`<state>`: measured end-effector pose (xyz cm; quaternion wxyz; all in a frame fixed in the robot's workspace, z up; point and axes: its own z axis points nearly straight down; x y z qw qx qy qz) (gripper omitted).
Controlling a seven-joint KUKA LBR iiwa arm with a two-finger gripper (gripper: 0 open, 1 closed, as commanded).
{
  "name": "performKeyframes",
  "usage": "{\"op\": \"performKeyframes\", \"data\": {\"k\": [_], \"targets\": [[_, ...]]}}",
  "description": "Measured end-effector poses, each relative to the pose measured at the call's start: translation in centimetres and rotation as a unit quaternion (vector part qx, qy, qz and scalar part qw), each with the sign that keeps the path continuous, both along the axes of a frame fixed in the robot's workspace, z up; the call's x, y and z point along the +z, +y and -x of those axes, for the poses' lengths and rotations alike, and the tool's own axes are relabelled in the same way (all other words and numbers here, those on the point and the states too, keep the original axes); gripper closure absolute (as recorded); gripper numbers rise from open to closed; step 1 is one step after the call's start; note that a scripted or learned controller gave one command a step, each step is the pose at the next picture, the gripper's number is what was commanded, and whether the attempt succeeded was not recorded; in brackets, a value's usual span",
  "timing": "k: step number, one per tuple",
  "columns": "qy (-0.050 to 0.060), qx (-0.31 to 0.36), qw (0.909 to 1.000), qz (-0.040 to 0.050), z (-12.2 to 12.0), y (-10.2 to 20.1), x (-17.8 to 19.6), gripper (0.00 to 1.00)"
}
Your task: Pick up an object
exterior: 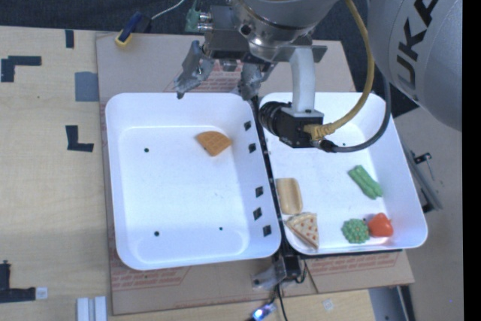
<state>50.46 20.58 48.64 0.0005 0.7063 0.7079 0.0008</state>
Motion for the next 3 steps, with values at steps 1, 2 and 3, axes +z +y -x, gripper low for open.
{"op": "performKeyframes", "data": {"k": [1,2,3], "targets": [[0.0,-0.003,1.0,0.0019,-6.4,-4.2,4.8,0.0],[0.008,0.003,1.0,0.0028,-2.1,3.2,-3.8,0.0],[0.0,0.001,1.0,-0.0003,2.1,2.9,4.0,0.0]]}}
